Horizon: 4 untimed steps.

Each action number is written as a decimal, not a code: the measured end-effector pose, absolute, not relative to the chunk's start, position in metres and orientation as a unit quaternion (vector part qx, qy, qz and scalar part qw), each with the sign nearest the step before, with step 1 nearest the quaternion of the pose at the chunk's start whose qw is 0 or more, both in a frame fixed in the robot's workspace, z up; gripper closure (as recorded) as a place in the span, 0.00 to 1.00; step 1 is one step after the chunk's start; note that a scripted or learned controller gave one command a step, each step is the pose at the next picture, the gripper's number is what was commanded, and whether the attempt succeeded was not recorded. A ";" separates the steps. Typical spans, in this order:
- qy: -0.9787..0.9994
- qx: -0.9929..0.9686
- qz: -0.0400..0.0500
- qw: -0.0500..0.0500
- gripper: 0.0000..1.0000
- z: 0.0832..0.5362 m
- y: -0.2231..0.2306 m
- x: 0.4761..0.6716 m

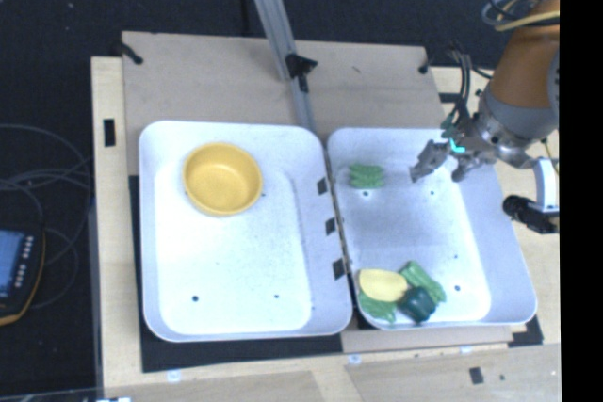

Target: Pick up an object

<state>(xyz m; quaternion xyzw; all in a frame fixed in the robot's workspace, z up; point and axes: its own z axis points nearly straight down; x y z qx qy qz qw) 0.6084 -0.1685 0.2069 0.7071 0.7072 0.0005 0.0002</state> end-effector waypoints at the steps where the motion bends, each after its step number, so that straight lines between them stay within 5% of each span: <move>1: 0.707 0.707 0.000 0.000 0.00 0.207 -0.169 0.608; 3: 0.707 0.707 -0.001 -0.001 0.00 0.099 -0.174 0.602; 4: 0.707 0.708 0.001 0.001 1.00 0.112 -0.174 0.604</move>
